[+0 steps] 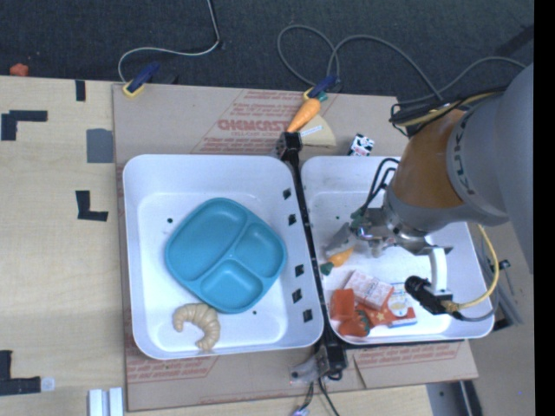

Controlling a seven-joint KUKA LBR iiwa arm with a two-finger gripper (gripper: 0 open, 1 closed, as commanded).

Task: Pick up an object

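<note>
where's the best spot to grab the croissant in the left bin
Probably across the thick middle of the croissant, coming straight down from above. It lies flat as a curved arc near the left bin's front edge, just apart from the blue plate; its tapered ends would likely slip.

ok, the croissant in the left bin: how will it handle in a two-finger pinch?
The croissant is probably a light toy. Its curved, ridged shape may let it twist between fingers. Lying flat on the left bin floor beside the blue plate, it seems unlikely to roll.
</note>
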